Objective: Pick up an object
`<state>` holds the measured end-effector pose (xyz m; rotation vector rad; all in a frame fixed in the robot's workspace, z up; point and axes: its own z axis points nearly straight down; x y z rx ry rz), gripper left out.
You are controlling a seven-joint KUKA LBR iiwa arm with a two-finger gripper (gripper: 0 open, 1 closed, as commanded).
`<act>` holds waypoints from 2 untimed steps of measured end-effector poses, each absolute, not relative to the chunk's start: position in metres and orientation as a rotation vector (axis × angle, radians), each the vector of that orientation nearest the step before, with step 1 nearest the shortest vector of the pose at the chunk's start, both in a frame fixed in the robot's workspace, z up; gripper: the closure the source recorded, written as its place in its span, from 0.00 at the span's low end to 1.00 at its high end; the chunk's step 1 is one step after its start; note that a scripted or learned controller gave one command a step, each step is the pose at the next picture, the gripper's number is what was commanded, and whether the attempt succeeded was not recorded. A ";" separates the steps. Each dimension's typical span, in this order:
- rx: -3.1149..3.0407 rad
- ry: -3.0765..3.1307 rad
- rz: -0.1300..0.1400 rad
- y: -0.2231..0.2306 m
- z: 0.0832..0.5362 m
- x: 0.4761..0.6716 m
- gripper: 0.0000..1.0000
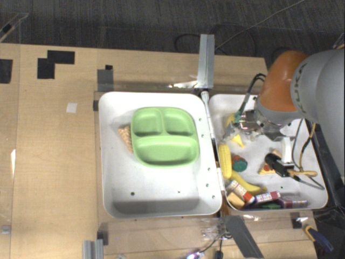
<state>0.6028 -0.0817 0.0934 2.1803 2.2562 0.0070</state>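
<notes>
My gripper (244, 125) hangs low over the upper left part of the right bin (318, 196). A small yellow piece (237, 140) lies just below it, and another yellowish piece (231, 120) sits at its left side. The wrist hides whatever is directly beneath it. Nothing can be seen held by the gripper. Further down the bin lie a corn cob (224, 159), a round green thing (239, 165), a banana (247, 184) and a red and black marker (267, 198).
The left bin (116, 193) holds a green divided plate (163, 135) with a tan speckled piece (125, 137) poking out from under its left edge. A metal post (206, 63) stands behind the wall between the bins. A small orange piece (265, 170) lies mid-right.
</notes>
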 end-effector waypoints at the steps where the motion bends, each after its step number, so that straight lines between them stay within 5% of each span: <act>1: 2.180 2.253 0.013 -0.081 0.105 0.604 1.00; 2: 2.276 2.163 0.003 -0.047 0.186 0.656 1.00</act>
